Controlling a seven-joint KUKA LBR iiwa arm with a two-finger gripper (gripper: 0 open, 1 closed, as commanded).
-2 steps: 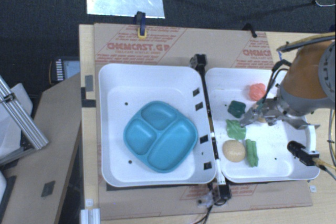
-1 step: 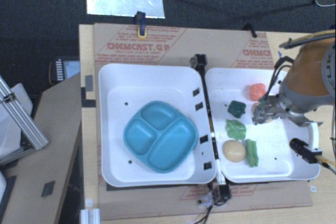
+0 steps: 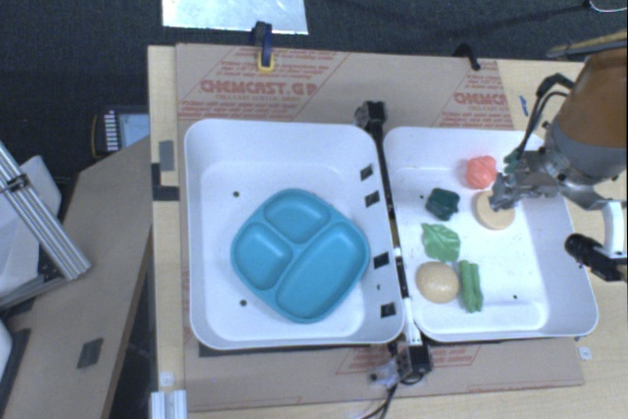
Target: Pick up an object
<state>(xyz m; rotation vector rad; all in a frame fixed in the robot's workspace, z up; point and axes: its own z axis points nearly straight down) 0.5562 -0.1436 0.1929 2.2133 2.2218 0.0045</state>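
While the jaws (image 3: 501,194) are hovering right over the tan disc (image 3: 496,214), w/ the orange piece (image 3: 480,172) just beyond the disc, can't tell if they're gripping.

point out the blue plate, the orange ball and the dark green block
blue plate (image 3: 300,254), camera view, on the ridge between its compartments
orange ball (image 3: 480,172), camera view, on the middle of its top
dark green block (image 3: 443,203), camera view, on its upper face

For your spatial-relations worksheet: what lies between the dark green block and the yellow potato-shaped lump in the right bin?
The camera view shows a light green leafy piece between the dark green block and yellow lump.
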